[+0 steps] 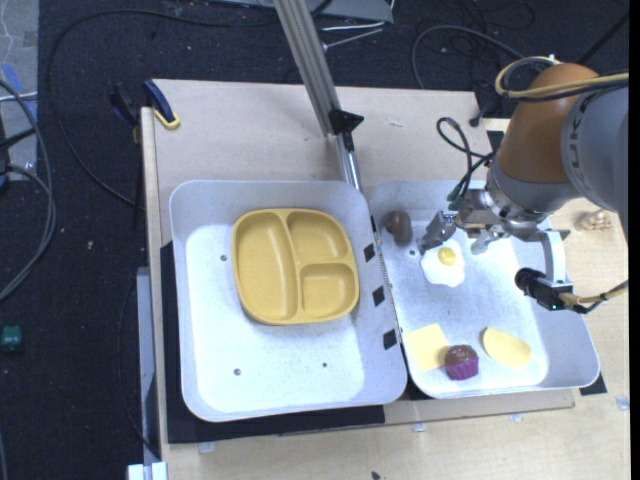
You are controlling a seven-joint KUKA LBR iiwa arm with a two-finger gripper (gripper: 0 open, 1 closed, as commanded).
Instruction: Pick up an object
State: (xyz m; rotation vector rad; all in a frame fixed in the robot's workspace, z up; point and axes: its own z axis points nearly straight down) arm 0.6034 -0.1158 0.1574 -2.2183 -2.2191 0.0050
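Pincer (458, 236) hangs spread just above fried egg (444, 265) in right bin (570, 368).

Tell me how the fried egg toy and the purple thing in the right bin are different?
The fried egg is flat and white with a yellow middle; the purple thing is rounder, chunkier and dark. The fried egg lies near the bin's far side, right by the end effector; the purple thing sits at the near edge, beside a yellow square. Both lie in the right bin.
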